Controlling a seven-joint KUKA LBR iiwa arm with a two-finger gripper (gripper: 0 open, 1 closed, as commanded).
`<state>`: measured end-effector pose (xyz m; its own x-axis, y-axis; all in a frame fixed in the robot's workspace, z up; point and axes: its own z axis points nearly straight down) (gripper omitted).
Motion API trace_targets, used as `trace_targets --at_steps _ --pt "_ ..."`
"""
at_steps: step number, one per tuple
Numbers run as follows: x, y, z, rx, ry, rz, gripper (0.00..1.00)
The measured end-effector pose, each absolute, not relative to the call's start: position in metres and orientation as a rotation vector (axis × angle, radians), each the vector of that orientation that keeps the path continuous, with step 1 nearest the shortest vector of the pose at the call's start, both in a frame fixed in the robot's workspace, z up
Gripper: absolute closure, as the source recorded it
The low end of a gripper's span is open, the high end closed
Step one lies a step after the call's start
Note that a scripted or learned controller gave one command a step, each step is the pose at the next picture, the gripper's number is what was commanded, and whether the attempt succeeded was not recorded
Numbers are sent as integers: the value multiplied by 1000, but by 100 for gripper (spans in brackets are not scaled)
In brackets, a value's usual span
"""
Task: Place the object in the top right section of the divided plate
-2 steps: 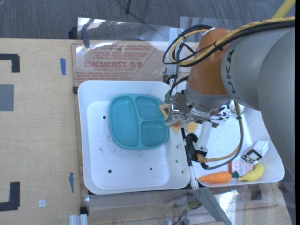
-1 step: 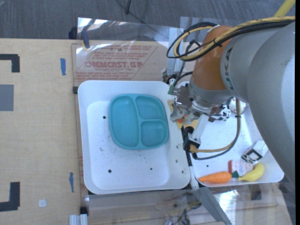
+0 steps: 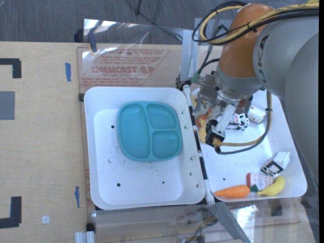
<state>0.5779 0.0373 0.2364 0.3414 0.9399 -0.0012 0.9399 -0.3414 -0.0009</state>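
Note:
A teal divided plate (image 3: pixel 150 130) lies in the left white bin (image 3: pixel 101 176), with one long section on its left and two smaller ones on its right. All its sections are bare. My gripper (image 3: pixel 204 110) hangs low over the left edge of the right bin (image 3: pixel 288 135), just right of the wall between the bins. A small yellow and orange thing (image 3: pixel 203 130) lies right below it, partly hidden by the wrist. I cannot make out whether it is touched or held.
Along the right bin's front lie an orange carrot (image 3: pixel 233 191), a yellow banana (image 3: pixel 274 187), a red and white item (image 3: pixel 255 179) and a black and white block (image 3: pixel 276 164). A black and white toy (image 3: pixel 238 120) and a white piece (image 3: pixel 255 115) sit beside the wrist.

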Motion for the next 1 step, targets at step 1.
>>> trace_targets --at_steps 1 --pt "562 78 226 -2431 -1985 7 100"
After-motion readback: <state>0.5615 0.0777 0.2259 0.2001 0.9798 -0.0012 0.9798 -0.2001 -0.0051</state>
